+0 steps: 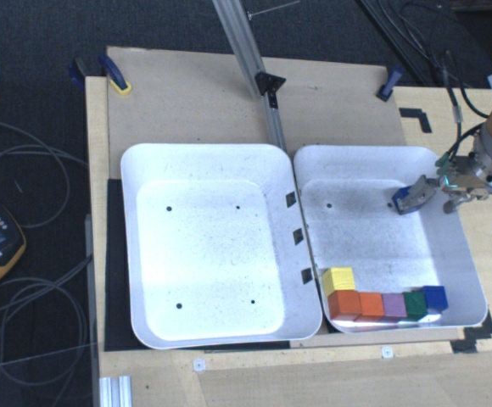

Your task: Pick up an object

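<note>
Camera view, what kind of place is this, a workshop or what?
Probably a robotics lab test bench. A gripper reaches over two white bins on a wooden board, coloured blocks line one bin's near wall, and loose cables trail over the dark floor.

Wooden bench board (195,91) bearing two shallow white bins, the left bin (144,172) beside the right bin (462,253), with a slanted metal rail (242,45) rising behind the bins, blue clamps (114,73) at the board's far corners, and loose black cables (17,176) lying left of the board.

Dark carpet floor (34,24) – loose cables (25,312) (left side), wooden bench (195,100).
</note>
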You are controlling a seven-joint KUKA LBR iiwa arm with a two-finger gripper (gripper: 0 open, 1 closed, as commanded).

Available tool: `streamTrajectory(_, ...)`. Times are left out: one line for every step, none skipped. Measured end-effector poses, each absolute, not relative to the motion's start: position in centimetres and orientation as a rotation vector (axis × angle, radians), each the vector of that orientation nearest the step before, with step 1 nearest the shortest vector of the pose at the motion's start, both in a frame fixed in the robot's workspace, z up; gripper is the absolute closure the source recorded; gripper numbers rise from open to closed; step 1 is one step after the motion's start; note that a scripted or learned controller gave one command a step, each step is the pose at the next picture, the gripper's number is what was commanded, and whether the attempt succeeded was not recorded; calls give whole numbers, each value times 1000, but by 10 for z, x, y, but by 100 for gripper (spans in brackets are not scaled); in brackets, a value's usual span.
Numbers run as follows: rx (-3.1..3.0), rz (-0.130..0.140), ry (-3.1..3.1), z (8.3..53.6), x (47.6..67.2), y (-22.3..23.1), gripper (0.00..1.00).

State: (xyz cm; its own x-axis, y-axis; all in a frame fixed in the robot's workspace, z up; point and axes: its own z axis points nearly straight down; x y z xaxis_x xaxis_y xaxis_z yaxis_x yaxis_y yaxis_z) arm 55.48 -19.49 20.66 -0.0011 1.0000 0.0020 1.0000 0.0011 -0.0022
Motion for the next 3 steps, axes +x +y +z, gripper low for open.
streamTrajectory(-2219, -12, -2237, 289, 586, -143, 0)
streamTrajectory(-2216, 7, -2215, 95, 591, -162, 0)
streamTrajectory(-2219, -1, -2220, 136, 571, -145, 0)
